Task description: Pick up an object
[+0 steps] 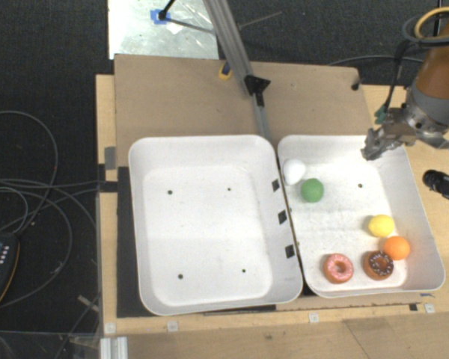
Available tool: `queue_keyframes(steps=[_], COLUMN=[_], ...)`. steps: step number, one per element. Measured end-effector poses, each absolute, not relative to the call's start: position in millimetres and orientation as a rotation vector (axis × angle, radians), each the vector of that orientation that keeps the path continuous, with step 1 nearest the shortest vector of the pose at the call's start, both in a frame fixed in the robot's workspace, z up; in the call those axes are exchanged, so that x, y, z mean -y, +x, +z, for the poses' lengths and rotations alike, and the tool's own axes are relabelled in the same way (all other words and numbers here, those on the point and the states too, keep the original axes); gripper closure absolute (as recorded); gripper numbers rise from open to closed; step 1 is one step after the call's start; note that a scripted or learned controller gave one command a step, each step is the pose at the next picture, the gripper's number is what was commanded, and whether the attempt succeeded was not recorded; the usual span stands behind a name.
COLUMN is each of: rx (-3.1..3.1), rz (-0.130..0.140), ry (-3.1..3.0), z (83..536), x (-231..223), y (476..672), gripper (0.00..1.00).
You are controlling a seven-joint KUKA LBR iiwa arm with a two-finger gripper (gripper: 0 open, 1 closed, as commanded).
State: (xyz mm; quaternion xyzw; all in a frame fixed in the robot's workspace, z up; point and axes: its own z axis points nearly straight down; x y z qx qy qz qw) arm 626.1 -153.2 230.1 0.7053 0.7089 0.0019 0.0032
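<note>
Going left to right: the left bin (206, 223) is sitting there with nothing in it that I can make out, and the right bin (415, 193) is holding all the candidates. A white ball (294, 172) is resting up against the right bin's left wall, with a green ball (312, 191) just beside it. Further right and toward the near edge, a pink-frosted donut (338, 268) and a chocolate donut (379, 265) are lying side by side, with an orange ball (396, 247) touching the chocolate one and a yellow lemon-looking thing (381, 225) just above that. The end effector (374, 149) is hovering over the bin's far right corner, carrying nothing that I can see; can't tell if it's open or closed from here. Everything pickable is lying nearer the camera than it; I'd guess the lemon is the closest option, almost straight toward the near edge. No readable labels or writing anywhere.
</note>
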Motion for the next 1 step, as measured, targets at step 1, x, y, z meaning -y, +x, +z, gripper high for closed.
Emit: queue_keyframes(steps=[1], rx=[-2.234], rz=[0.004], ry=[2.210], z=[223.8], x=[93.6], y=[622.9], gripper=[1.00])
